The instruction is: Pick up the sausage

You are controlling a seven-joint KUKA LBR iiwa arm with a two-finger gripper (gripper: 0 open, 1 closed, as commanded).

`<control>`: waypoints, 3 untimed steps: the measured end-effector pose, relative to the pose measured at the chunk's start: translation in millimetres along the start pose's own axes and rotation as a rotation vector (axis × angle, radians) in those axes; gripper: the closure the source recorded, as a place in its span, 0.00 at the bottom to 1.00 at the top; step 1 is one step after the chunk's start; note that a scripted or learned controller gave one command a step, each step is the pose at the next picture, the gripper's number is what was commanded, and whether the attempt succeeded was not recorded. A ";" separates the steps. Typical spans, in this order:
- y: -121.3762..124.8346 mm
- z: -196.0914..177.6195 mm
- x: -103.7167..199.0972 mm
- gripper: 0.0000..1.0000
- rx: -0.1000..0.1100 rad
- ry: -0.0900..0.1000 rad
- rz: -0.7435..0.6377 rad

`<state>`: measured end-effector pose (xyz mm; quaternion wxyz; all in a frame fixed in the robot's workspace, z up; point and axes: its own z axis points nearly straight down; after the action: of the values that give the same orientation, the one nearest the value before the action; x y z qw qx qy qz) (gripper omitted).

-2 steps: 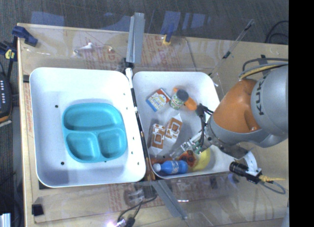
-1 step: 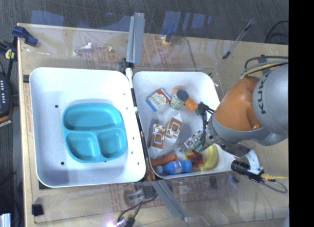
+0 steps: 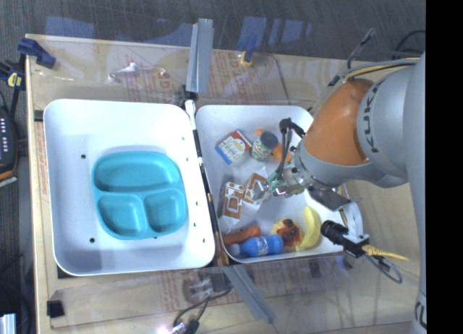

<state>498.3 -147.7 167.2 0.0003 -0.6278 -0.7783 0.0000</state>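
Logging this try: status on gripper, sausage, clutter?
Gripper low in right bin, over brown packets. Sausage untouched at bin's near edge. Blue bottle lies against it; banana nearby.

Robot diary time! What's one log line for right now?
gripper: over right bin, above brown packets | sausage: lying at bin's front edge, untouched | blue tray: left bin

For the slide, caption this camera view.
End effector low in the right bin near snack packets; sausage lies at the front edge.
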 end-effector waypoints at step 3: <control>26.2 -8.9 -10.9 0.00 0.001 0.001 -0.140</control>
<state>526.3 -152.8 176.1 0.0012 -0.5718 -0.8204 0.0000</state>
